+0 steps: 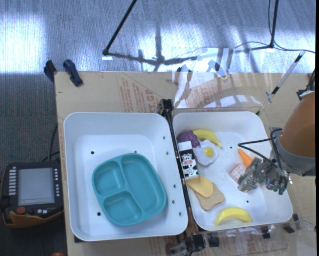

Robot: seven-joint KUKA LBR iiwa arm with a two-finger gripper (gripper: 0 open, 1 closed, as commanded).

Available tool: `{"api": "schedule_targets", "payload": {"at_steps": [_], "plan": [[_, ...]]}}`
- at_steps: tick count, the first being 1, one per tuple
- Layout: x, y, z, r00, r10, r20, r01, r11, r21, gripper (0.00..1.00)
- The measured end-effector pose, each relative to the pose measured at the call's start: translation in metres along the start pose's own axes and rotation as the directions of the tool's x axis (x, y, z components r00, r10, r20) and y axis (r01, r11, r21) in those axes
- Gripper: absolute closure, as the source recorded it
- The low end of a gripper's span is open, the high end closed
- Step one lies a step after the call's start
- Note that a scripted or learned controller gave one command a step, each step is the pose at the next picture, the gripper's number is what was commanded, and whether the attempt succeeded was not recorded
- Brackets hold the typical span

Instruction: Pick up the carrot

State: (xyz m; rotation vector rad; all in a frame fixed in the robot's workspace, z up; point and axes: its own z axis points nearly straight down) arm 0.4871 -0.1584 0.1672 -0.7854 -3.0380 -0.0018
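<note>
Gripper (250, 181) of the grey arm (301, 137) hangs low over the right-hand shallow white bin (255, 122), just beside the small orange plastic carrot (244, 157), on the carrot's side toward the bin's near wall. Whether it is spread or closed I cannot tell; its metal parts blur together against the white floor, and nothing orange shows inside it, so I judge the carrot not yet taken.

Taking the carrot as the landmark: it lies flat on the bin floor toward the right wall, partly hidden by the gripper and a dark cable crossing it. A fried-egg toy, white with a yellow yolk (207, 154), sits to its left, with a yellow banana (207, 136) and a purple rounded toy (188, 138) beyond that. A small pale pink card-like piece (237, 172) lies just next to the carrot's lower end. Farther toward the near wall are a tan slice of toast with a yellow cheese piece (206, 192) and a second yellow banana (233, 215). Well apart to the left, in the other bin, rests a teal divided plate (128, 189).

As a toy, the carrot is probably light, stiff and smooth, and its taper may let it squirt out of a pinch near the tip. Closing across the thicker middle, square to its long axis, looks safest, and nothing about it seems fragile.
</note>
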Motion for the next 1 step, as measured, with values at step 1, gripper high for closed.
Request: {"api": "schedule_targets", "payload": {"at_steps": [1], "plan": [[-0.0316,0.072,-0.0441,0.912,0.409,0.004,-0.409,0.912,-0.004,1.0]]}}
